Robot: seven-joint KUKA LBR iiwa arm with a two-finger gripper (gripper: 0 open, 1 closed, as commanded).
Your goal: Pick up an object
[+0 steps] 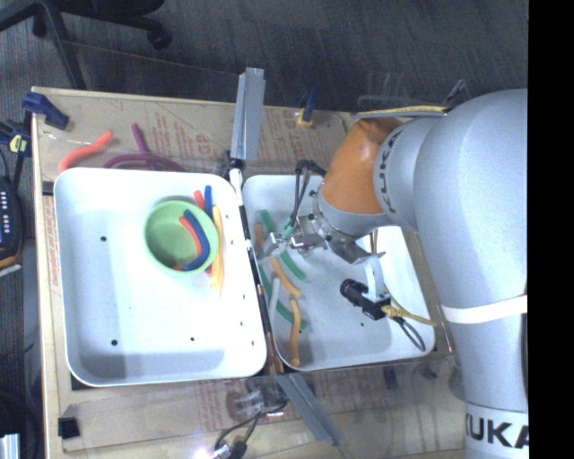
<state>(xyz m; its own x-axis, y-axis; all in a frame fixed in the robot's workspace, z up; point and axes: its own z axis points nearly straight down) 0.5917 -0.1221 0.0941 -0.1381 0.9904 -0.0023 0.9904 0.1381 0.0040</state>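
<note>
Your arm (pixel 466 206) hides much of the right bin (pixel 341 350); gripper (pixel 289 240) state unclear, so it may miss the sticks (pixel 285 278).

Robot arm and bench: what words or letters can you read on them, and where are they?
"KUKA": black letters on the grey robot arm, at the bottom right.
"KUKA": also down the arm's wrist beside the orange band, seen at an angle.
Red print on the bench top: too blurred to read.

Robotics lab: KUKA arm (pixel 466 224) over plywood bench (pixel 161 125) with two white bins (pixel 90 296), clamps (pixel 43 106), loose cables, office chair base (pixel 134 22) on carpet.
</note>
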